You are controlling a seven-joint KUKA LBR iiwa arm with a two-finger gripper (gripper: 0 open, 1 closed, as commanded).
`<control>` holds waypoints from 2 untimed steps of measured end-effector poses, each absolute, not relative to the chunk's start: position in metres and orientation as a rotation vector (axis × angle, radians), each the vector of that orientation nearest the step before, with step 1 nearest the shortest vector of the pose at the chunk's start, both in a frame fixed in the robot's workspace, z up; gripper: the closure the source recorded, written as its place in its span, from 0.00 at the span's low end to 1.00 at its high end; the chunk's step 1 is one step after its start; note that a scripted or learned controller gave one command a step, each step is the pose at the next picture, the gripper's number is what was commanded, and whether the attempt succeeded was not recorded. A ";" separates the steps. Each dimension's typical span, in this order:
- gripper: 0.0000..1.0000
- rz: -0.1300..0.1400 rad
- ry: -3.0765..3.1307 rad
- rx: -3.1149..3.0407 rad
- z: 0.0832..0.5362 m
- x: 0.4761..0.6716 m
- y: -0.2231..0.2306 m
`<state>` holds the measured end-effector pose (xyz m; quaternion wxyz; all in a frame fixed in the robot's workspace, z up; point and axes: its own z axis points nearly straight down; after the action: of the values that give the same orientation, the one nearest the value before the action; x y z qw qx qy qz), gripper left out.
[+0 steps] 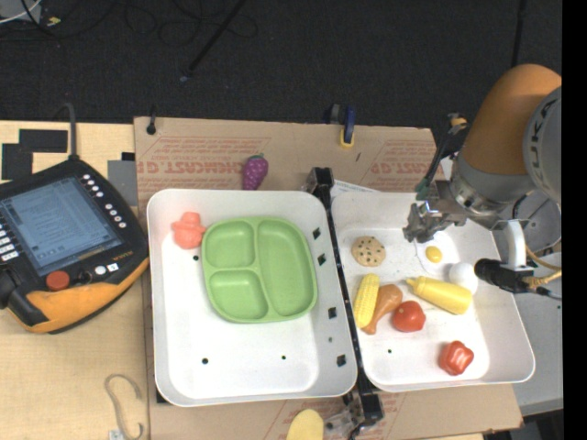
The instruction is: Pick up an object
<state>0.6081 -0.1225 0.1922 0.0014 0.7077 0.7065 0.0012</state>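
I take the green three-compartment plastic plate (259, 269) as my landmark. It lies in the left shallow white bin (183, 356), and beside its upper left corner, in the same bin, sits a small pink rubber toy (187, 231).

To the right of the green plate, past the black divider between the bins, is the right shallow white bin (503, 363). This one holds the things I could pick up. Nearest to the plate is a yellow plastic corn cob (366, 301), and a brown toy chicken drumstick (384, 305) leans against its right side. A round red toy tomato (408, 316) touches the thick end of the drumstick. Above the corn lies a flat round cookie with dark chips (369, 250). Further right from the plate I see a yellow mustard bottle (441, 293) lying on its side, a small fried egg toy (434, 254) above it, a white round piece (460, 273) next to the bottle, and a red toy pepper (456, 357) near the bin's lower right corner.

The end effector (423, 224) hangs over the upper part of the right bin, right of the cookie and just above the egg toy. Its fingers point down, and I cannot tell if they are open or closed; I see nothing between them.

Outside the bins, a purple grape toy (254, 170) lies on the cardboard sheet (193, 159) above the plate, an orange and black teach pendant (64, 236) rests on the bench far left of it, and a yellow object (305, 424) sits below it at the bin's front edge.
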 end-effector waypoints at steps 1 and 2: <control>1.00 0.003 2.219 2.222 0.230 0.609 -0.124; 1.00 -0.001 2.226 2.223 0.232 0.590 -0.086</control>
<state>0.5898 -0.0862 0.2319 -0.0020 0.7066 0.7076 -0.0004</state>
